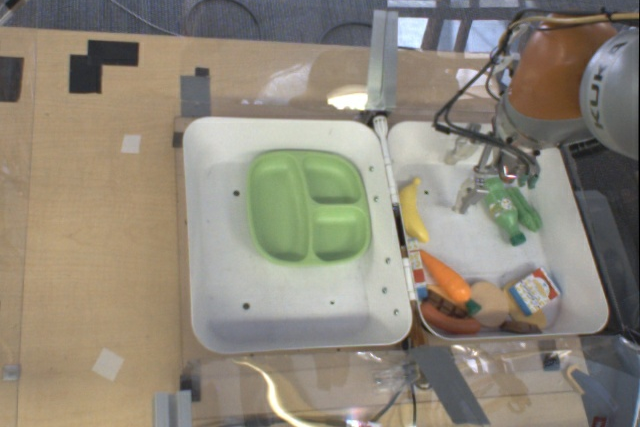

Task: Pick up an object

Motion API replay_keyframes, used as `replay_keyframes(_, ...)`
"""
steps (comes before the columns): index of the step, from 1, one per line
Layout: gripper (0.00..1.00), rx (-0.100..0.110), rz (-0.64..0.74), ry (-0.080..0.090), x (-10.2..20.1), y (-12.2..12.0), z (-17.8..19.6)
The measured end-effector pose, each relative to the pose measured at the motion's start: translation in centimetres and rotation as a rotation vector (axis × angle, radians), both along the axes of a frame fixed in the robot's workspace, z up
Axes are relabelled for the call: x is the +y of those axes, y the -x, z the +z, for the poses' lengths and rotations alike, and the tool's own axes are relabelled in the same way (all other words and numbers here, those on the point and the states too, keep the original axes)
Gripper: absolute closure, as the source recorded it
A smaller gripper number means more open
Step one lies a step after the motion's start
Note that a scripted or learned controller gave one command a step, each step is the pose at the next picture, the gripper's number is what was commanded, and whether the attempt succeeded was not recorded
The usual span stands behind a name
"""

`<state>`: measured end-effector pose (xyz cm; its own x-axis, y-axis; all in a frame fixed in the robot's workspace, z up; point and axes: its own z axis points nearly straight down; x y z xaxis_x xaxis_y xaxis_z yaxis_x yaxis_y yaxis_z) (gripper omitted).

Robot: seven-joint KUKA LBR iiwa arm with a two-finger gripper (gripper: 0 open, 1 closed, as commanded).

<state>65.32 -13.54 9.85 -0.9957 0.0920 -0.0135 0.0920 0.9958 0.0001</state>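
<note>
Camera view, looking down at a slant: claw point(482, 193) hanging over the upper half of the right bin point(588, 300), below the arm's orange band point(545, 70) and a tangle of black cables point(462, 110). Nearest object a green toy bottle point(512, 215), lying tilted on the bin floor, just beside the claw at about 4 o'clock from it, upper end right up against the claw's metal parts; impossible to say whether touching or merely overlapping from this angle. State of the claw likewise impossible to tell, released or clenched, since wrist and cables crowd that spot. Yellow banana point(412, 209) at 9 o'clock from the claw, apart from it, lying along the bin's left wall. Orange carrot point(445, 277) at roughly 7 o'clock, lower down. Below the carrot, a cluster along the bin's bottom edge: dark red sausage point(450, 318), a beige rounded piece point(488, 298) hard to identify, and a small printed carton point(533, 292) at 5 o'clock from the claw, well apart. Further small items between beige piece and carton partly hidden, too small to name. Left bin point(215, 295) at 9 o'clock, holding a green divided plate point(305, 207) near its middle, well apart from the claw. Upper arm cut off by the frame's right side.
</note>
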Motion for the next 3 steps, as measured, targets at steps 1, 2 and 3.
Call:
replay_keyframes(1, 0.00, -0.002, -0.062, 0.002, -4.2, 3.3, 5.2)
replay_keyframes(2, 0.00, -0.001, -0.256, -0.003, -3.0, 4.9, -1.0)
replay_keyframes(3, 1.00, -0.018, -0.250, -0.001, -3.0, 4.4, 0.7)
